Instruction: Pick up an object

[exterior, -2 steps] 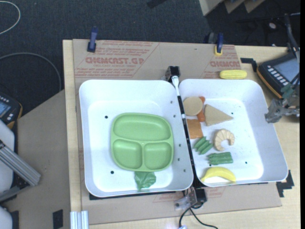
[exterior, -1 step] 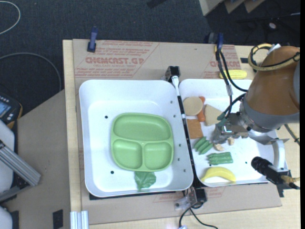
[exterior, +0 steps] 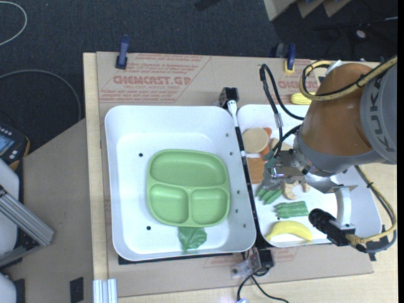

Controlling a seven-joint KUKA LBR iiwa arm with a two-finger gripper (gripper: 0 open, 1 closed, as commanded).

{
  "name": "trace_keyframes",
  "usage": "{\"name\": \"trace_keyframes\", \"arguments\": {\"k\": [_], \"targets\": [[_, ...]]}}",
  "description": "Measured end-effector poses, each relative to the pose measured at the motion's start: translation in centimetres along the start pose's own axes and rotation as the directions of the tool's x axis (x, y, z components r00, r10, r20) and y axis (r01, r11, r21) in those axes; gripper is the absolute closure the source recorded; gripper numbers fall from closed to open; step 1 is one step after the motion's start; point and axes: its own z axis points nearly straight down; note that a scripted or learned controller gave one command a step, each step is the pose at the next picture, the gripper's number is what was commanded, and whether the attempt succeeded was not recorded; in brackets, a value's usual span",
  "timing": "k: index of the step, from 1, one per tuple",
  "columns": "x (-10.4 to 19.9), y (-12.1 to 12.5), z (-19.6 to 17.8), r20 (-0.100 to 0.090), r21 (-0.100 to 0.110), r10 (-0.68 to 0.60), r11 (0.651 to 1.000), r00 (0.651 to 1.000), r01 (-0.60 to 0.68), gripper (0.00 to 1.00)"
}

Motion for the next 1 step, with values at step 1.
{"name": "trace_keyframes", "arguments": {"k": [1], "targets": [[-4.35, 3.78, -5.19, 0.006, -0.013, 0.008, 1.000, 1.000, -0.008, 1.00]]}}
